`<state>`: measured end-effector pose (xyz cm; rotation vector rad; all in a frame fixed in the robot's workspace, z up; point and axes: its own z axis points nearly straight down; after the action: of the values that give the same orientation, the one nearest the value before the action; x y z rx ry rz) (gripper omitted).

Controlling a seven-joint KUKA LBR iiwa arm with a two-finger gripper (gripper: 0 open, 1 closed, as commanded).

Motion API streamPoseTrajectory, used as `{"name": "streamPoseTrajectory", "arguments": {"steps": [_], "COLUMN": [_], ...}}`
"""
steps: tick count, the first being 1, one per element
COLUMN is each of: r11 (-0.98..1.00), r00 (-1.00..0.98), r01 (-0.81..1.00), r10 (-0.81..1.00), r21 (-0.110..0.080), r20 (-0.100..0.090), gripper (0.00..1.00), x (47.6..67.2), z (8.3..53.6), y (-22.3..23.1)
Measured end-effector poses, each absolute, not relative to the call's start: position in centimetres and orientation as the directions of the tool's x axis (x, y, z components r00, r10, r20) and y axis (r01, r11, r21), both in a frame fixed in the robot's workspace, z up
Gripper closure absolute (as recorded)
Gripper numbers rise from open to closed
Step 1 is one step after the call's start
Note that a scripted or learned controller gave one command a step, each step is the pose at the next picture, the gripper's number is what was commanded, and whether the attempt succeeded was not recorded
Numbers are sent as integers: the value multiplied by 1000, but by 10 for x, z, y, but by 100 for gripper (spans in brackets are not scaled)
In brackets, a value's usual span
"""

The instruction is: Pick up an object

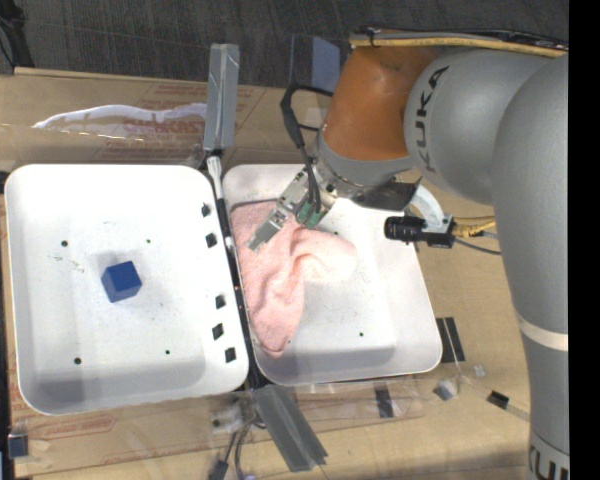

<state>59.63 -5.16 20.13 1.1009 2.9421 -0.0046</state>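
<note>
Grey arm nearest, one pink towel in right bin, fingers touching towel, opening impossible to tell, one blue cube in left bin.

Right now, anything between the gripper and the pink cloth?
Nothing visible. The gripper is already at the top of the pink cloth in the right bin. The blue cube sits apart in the left bin.

1. Two white bins are sitting side by side on the tabletop, the left bin touching the right bin.
2. A crumpled clear plastic bag is lying on cardboard behind the left bin.
3. A grey bar is standing between the bins' far corners.
</note>
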Motion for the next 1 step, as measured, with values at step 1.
{"name": "streamPoseTrajectory", "arguments": {"steps": [1], "r11": [575], "r00": [-575], "r01": [818], "r10": [818], "r21": [-1], "r20": [0], "gripper": [0], "x": [652], "z": [158], "y": [-108]}}
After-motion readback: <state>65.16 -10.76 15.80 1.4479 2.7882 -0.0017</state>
